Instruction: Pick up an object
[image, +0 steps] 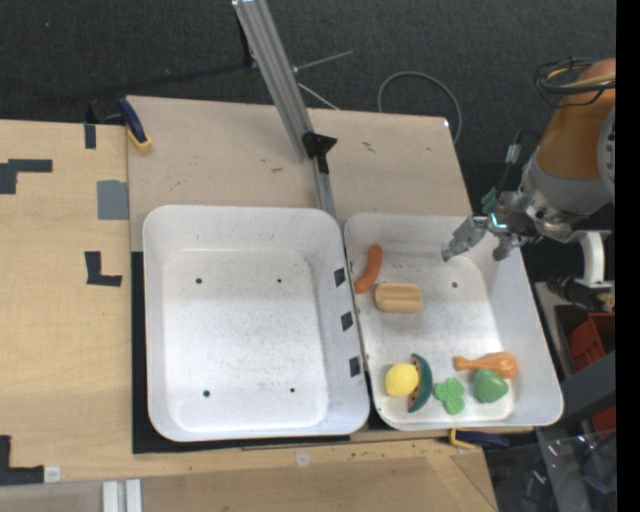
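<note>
Task barely started, by the look of it: nothing lifted yet, all items lie on the floor of the right bin (520, 330). Using that bin as landmark: gripper (483, 238) hangs over its far right corner, at the end of the arm (570, 150) reaching in from the right. Two fingers show, spread fairly wide, w/ nothing between them, so it's empty.

Candidate objs, all in the right bin:
- orange sausage (368, 268), far left part, near the wall shared w/ the left bin (240, 320).
- tan bread roll (398, 297), just beside the sausage, toward bin centre. Closest obj to the gripper, though still apart from it.
- yellow lemon (401, 379), near left part, touching a dark green curved piece (421, 382).
- green leafy veg (451, 394), near edge, next to the curved piece.
- orange drumstick-like piece (487, 364) and a green pepper-like item (490, 386), near right part, touching or nearly so.

Left to do, as I judge it: pick a target, move over it, descend, close, lift. Roll or sausage look easiest, since they sit less crowded than the near-edge cluster. The table (60, 250) carries both bins.
</note>
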